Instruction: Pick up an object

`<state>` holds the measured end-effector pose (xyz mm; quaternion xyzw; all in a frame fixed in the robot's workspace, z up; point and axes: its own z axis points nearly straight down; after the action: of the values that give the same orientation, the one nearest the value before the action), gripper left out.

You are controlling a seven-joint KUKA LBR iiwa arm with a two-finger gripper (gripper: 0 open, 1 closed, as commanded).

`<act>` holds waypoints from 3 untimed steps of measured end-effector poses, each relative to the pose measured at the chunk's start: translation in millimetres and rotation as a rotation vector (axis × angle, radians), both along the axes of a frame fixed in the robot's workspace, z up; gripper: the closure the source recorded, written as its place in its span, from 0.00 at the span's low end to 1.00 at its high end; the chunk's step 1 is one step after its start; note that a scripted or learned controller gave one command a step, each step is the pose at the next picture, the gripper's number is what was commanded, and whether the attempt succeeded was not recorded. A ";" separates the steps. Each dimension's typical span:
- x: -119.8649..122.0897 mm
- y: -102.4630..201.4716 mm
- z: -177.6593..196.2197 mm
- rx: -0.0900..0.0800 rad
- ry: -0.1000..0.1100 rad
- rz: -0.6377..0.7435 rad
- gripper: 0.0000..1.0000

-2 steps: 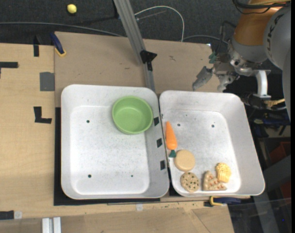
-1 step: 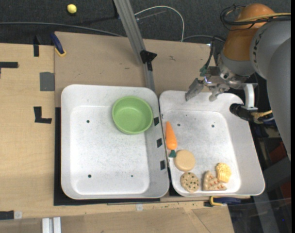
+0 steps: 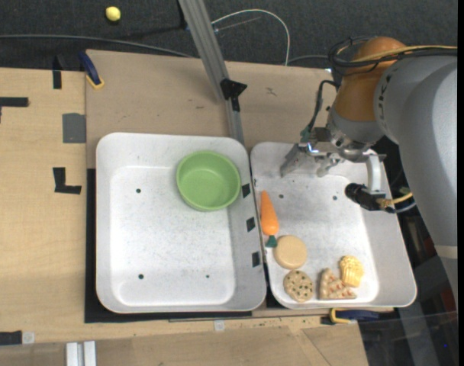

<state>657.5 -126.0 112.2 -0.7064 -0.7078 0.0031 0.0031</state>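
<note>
My gripper (image 3: 306, 164) hovers over the far part of the right bin (image 3: 385, 242), its two fingers spread apart with nothing between them. Below it in that bin lies an orange carrot (image 3: 269, 213) along the left wall. A round tan bun (image 3: 291, 252) sits under the carrot's tip. A chocolate-chip cookie (image 3: 298, 285), a pale waffle-like piece (image 3: 332, 286) and a yellow corn piece (image 3: 351, 270) line the bin's near edge. A green bowl (image 3: 208, 180) stands in the left bin (image 3: 125, 227) at its far right.
A grey slanted pole (image 3: 209, 44) crosses above the bins' far edge. A small yellow ball (image 3: 113, 13) lies on the dark floor at the back left. Black cables (image 3: 373, 197) hang off the wrist at the right.
</note>
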 end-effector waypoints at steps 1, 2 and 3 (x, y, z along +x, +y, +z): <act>2.2 0.6 14.7 0.000 -0.007 0.002 1.00; 4.2 -7.7 63.1 -0.001 -0.012 0.000 1.00; 3.1 -8.7 106.0 -0.001 -0.012 0.000 1.00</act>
<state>660.6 -134.7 218.2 -0.7064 -0.7078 -0.0009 -0.0013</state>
